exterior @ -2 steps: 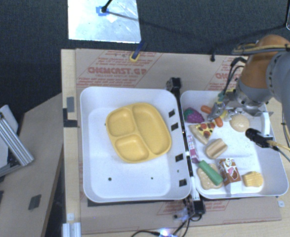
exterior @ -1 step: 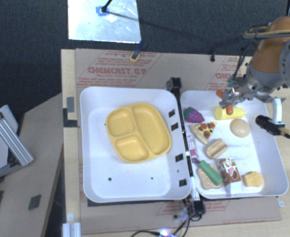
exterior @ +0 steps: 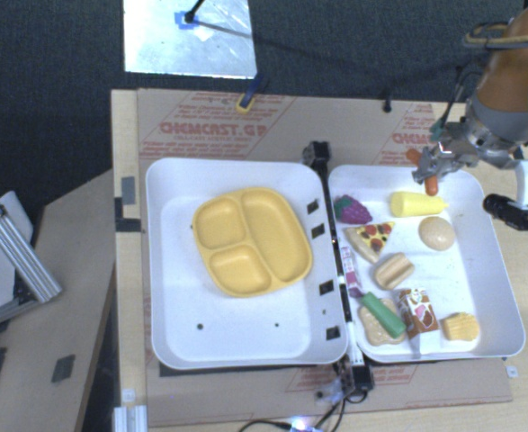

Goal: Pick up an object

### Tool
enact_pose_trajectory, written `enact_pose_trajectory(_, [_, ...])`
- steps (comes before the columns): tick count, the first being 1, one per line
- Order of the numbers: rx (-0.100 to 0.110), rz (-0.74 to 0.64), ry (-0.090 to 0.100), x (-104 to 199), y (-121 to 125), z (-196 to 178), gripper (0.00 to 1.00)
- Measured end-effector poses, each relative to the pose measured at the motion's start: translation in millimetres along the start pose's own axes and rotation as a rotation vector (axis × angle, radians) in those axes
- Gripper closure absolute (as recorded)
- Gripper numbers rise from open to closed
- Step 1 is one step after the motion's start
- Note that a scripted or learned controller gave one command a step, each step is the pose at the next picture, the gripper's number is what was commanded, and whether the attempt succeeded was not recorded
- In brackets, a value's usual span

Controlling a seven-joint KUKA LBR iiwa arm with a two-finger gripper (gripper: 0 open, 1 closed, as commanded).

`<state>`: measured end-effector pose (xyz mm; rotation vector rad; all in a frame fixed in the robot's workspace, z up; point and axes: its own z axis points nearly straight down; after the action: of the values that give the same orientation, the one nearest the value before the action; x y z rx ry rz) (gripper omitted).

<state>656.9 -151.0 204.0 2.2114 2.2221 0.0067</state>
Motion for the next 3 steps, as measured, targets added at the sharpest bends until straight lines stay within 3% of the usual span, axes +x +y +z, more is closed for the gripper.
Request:
enact_pose_trajectory(1, [0.002,-0.001,0.001,0,1,-23,1.00])
enact_pose_trajectory(3, [0.009,-0.003,0.004,87,-71,-9,1.00])
